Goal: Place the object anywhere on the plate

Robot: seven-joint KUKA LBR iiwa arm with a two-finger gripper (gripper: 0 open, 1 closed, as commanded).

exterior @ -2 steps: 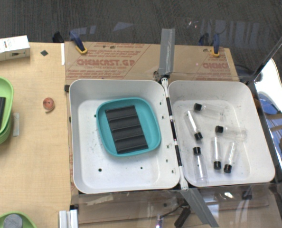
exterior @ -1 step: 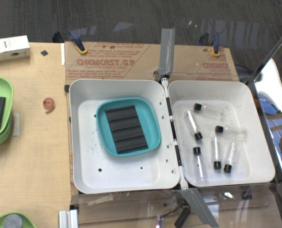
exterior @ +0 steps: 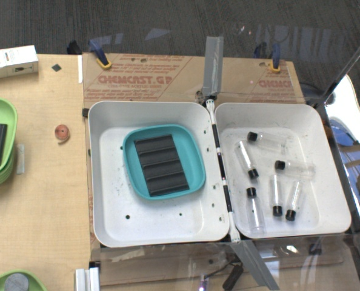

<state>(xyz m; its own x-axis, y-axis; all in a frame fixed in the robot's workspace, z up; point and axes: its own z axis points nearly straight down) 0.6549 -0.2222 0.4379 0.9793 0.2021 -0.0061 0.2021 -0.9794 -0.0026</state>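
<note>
Teal plate (exterior: 130,156): sits in the left bin (exterior: 102,187), a little left of centre and slightly askew; I see a black ridged insert (exterior: 162,164) lying on it.
Vials (exterior: 246,160): clear tubes with black caps (I count about six, though the glare makes that unsure), all scattered in the right bin (exterior: 333,214), none on the plate.
Vial layout: one lies near the bin's far side, one slants just below it, and the rest lie toward the near side, mostly close together with caps pointing toward me.
Bins: white, shallow, touching along their shared edge.
Gripper: from my feed I cannot tell whether its jaws are released or clenched.
Cardboard (exterior: 143,77): brown printed sheet under the far edge of both bins, with a blue clamp (exterior: 99,53) at its left corner.
Bench (exterior: 40,211): pale wood to the left of the bins.
Green tray (exterior: 4,117): at the bench's left edge.
Small reddish disc (exterior: 61,133): between the tray and the left bin, touching neither.
</note>
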